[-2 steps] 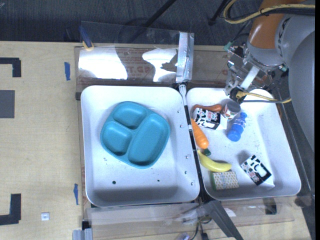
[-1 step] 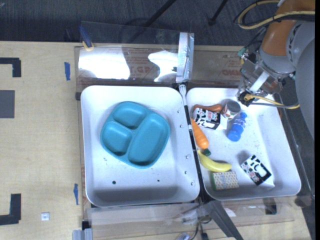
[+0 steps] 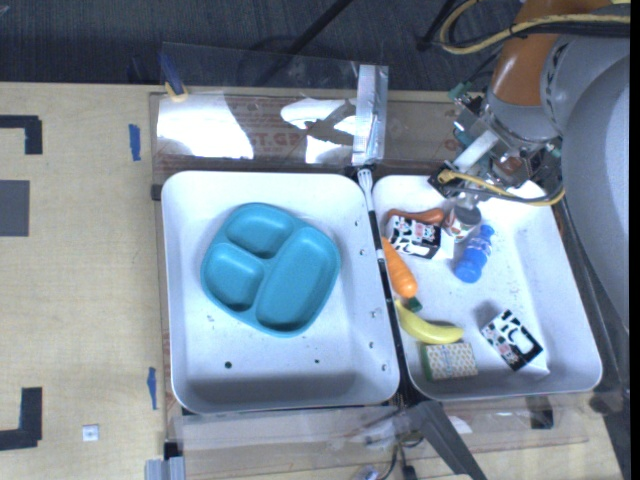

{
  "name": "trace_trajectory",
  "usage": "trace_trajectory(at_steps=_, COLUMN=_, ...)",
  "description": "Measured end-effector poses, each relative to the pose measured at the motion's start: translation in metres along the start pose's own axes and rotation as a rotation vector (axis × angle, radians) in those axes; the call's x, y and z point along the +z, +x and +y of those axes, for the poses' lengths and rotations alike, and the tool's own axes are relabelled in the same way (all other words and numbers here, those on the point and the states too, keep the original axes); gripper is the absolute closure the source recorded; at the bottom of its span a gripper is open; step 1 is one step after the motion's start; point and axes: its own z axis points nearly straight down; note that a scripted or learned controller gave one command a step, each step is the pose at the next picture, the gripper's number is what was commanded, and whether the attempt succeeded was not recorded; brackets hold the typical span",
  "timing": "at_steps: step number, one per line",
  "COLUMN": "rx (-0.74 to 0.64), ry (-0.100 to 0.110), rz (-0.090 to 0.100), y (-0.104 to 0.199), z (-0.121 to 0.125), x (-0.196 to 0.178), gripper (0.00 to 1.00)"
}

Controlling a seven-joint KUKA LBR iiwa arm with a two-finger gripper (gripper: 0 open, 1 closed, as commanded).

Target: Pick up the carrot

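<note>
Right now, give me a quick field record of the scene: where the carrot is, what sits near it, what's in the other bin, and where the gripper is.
carrot: right bin, against its left wall
near carrot: banana just below; black-and-white packet just above
also in right bin: blue bottle, second black-and-white packet, sponge
left bin: blue divided plate
gripper: over right bin's upper part, apart from the carrot

Blue plate (image 3: 270, 266), banana (image 3: 428, 327), bottle (image 3: 472, 252)
</note>
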Motion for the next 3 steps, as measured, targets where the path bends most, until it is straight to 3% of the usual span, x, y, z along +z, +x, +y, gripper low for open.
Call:
trace_trajectory(at_steps=1, rx=0.050, ry=-0.003, rz=0.002, y=-0.020, z=0.022, x=-0.008, gripper=1.00)
trace_trajectory(at_steps=2, rx=0.186, ry=0.003, rz=-0.001, y=-0.056, z=0.063, x=0.034, gripper=1.00)
trace_trajectory(at_steps=3, rx=0.120, ry=-0.002, rz=0.001, y=-0.087, z=0.112, x=0.068, gripper=1.00)
